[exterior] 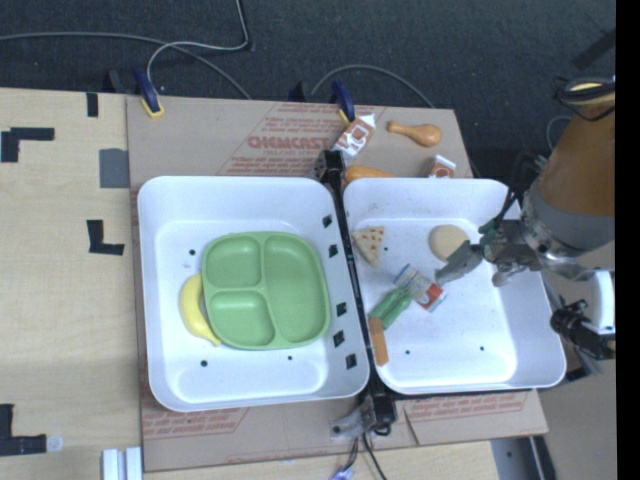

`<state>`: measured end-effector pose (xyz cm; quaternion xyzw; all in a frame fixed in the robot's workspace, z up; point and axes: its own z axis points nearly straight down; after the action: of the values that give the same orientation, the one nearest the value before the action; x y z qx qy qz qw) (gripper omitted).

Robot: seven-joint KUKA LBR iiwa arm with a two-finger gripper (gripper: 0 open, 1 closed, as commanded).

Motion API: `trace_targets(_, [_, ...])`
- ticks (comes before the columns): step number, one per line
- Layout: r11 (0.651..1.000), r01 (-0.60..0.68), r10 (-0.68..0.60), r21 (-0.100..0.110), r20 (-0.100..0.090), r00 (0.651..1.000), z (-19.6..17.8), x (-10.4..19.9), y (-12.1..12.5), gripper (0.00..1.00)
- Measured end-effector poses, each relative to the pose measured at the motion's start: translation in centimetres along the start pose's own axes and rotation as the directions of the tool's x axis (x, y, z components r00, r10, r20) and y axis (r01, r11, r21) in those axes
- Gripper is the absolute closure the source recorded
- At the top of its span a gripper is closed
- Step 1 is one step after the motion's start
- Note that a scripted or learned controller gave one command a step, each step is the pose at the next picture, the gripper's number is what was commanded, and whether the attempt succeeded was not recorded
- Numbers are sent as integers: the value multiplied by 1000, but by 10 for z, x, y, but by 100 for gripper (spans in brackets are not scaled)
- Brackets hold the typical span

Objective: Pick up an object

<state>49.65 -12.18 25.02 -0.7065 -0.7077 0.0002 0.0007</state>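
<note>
At the lower middle of the frame an orange carrot-like stick [378,340] lies along the left wall of the right bin [520,368], and just above it a green packet [393,303] sits tilted, touching a small red and white item [431,295]. In the left bin [165,368] a green divided plate [266,290] lies flat, with a yellow banana [193,310] partly under its left edge. The arm [580,183] reaches in from the right edge, its wrist over the right bin's right wall, and the gripper [458,265] points left and slightly down, just beside the red and white item and below a tan rounded object [448,239]; whether its fingers are spread or pressed together cannot be told. A waffle-patterned wedge [370,243] lies near the bin's upper left corner. Farther up, the cardboard sheet [270,143] on the desk [60,268] bears red print reading "CHEMCAST", with a tan drumstick-shaped toy [414,131] resting near its upper right corner.
</note>
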Motion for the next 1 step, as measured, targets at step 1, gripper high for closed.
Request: trace_targets(1, [1000, -1, 1, -5, 2, 1000, 150, 23, 47, 0])
